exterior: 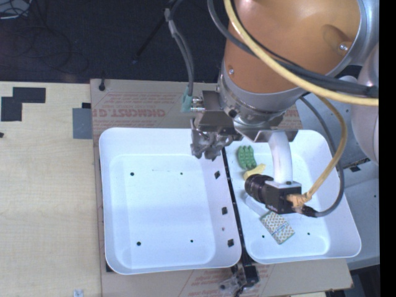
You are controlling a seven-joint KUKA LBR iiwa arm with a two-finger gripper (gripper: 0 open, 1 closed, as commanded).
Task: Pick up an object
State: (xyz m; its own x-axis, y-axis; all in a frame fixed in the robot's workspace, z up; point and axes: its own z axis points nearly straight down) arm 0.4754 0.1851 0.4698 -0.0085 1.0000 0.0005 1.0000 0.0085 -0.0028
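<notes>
My gripper (206, 146) hangs over the back of the ridge between the two white bins, at the far right corner of the left bin (124, 166). Nothing shows beneath it. In the right bin (334, 228) a green ridged object (247, 157) lies near the back, just right of the gripper. A small yellow piece (257, 168) lies beside it. A flat patterned packet (277, 226) rests toward the front of the same bin.
A black cylinder (270, 192) on a white stem, with a yellow cable (328, 166) running to it, hangs over the middle of the right bin. The big orange and grey arm body (291, 42) covers the back right of the bench.
</notes>
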